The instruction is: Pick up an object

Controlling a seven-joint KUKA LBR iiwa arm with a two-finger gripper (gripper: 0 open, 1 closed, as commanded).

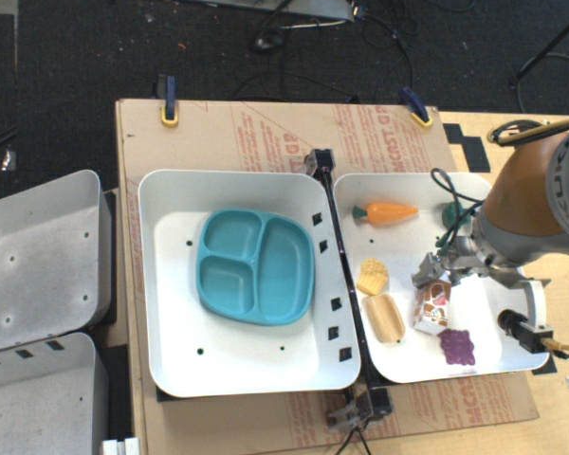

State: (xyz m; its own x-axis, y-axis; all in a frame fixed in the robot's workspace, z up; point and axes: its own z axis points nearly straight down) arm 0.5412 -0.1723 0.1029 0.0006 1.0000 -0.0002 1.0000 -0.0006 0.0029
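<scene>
Arm [536,207] reaches in from the right over the right bin [408,373], orange band above grey wrist. Gripper [434,275] sits low, just above a small red-brown and white carton [432,307]; can't tell if it's open, closed or touching the carton. Carton is boxy, glossy print, lying mid-bin. Just left: a tan smooth bread-roll shape [384,318], and above it a ridged yellow piece [372,276]. Bumpy purple grape cluster [458,346] sits close below-right of the carton, near the front wall. Orange carrot [389,213], tapered, green tip, lies apart near the back wall. Left bin [171,349] holds a teal three-compartment plastic tray [256,265], rounded corners, with bare white floor around it.
</scene>
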